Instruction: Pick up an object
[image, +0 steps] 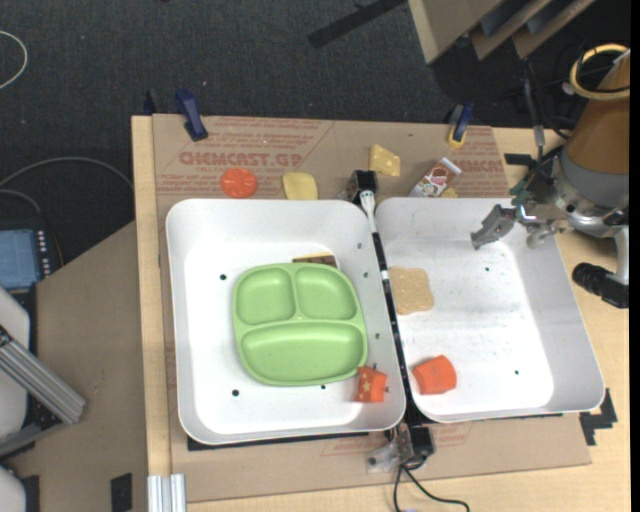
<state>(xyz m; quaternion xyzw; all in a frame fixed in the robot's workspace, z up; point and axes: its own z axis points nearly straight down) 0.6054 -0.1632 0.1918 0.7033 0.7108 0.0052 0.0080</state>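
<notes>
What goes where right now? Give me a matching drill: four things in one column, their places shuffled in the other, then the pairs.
Things:
1. green plate
2. tan slice
3. orange block
4. tool

Places:
A. right bin, near front edge
B. left bin, middle
C. above right bin, back right
D. right bin, by the left wall

Pairs: 1-B, 2-D, 3-A, 4-C

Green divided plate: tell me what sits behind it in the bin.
A brown flat piece pokes out from behind the green divided plate, against the left bin floor. Most of it is covered, so its shape is unclear.
</notes>
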